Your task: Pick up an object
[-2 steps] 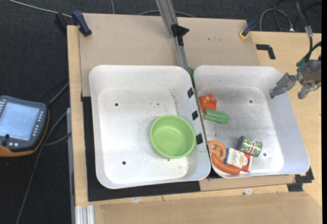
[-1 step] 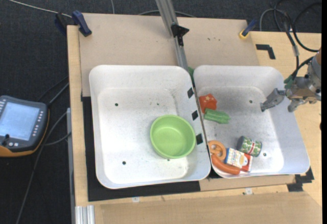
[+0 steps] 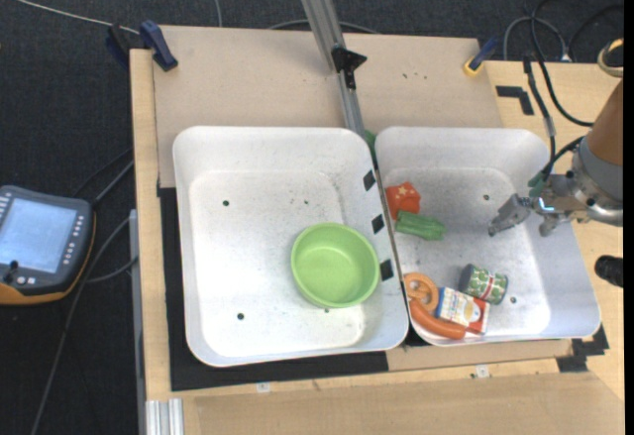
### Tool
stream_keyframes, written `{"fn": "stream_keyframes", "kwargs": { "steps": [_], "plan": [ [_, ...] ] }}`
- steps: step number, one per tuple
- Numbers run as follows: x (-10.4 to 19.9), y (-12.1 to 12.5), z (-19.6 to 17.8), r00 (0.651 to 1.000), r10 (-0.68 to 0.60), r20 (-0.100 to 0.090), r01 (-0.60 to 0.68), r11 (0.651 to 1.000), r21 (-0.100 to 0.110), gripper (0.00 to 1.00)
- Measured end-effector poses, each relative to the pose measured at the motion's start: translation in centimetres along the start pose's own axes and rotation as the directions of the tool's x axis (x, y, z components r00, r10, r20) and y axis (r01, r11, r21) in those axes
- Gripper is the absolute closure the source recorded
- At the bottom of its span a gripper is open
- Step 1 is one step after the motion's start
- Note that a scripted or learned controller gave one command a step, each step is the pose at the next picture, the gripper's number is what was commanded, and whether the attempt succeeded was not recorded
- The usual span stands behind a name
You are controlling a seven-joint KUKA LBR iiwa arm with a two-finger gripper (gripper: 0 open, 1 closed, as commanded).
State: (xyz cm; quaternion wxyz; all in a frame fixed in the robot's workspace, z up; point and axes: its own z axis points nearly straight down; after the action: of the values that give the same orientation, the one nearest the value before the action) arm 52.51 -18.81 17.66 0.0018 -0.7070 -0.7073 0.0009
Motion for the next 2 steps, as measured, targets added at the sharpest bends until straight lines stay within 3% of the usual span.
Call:
{"fn": "stream_keyframes", "kwargs": {
  "steps": [1,2],
  "plan": [
    [0.3,-1.0,5.3,1.000,0.000,0.000,0.000,1.000,-0.001,0.00],
    [0.3,-0.9,4.0,1.000,0.000,0.001,0.000,1.000,-0.005,1.00]
  ]
}}
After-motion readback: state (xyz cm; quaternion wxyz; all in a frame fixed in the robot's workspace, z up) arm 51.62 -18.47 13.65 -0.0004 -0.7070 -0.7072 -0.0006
